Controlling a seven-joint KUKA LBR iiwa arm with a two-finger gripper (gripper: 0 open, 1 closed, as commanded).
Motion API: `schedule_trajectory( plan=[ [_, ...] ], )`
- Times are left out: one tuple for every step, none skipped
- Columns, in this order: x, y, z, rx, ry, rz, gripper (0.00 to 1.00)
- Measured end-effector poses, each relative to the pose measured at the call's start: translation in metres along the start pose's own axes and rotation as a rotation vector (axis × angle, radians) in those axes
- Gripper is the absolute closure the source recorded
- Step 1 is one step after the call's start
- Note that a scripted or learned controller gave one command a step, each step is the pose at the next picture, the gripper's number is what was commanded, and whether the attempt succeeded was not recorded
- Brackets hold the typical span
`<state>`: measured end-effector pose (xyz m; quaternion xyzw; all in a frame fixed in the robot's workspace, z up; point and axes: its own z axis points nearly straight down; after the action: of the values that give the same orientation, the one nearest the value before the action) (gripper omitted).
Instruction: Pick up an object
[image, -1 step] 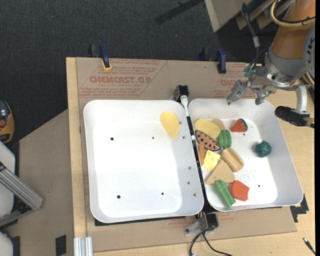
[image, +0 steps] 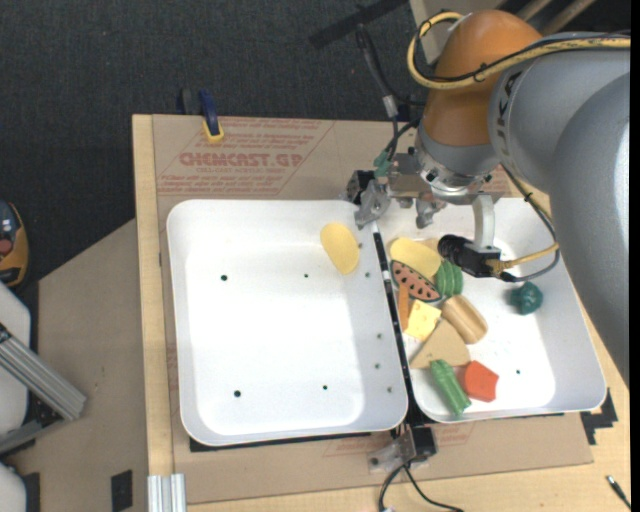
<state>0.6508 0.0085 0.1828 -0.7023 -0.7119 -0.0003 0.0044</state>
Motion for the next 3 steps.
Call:
schedule_trajectory(
  plan=[
    [0.069,0.014,-0.076,-0.016,-0.005,0.006,0.00],
    [0.064,0.013,-0.082,-0.010,-0.007,0.011,1.00],
    [0.131,0.000,-0.079,-0.005,-0.004,0.007,1.00]
  ],
)
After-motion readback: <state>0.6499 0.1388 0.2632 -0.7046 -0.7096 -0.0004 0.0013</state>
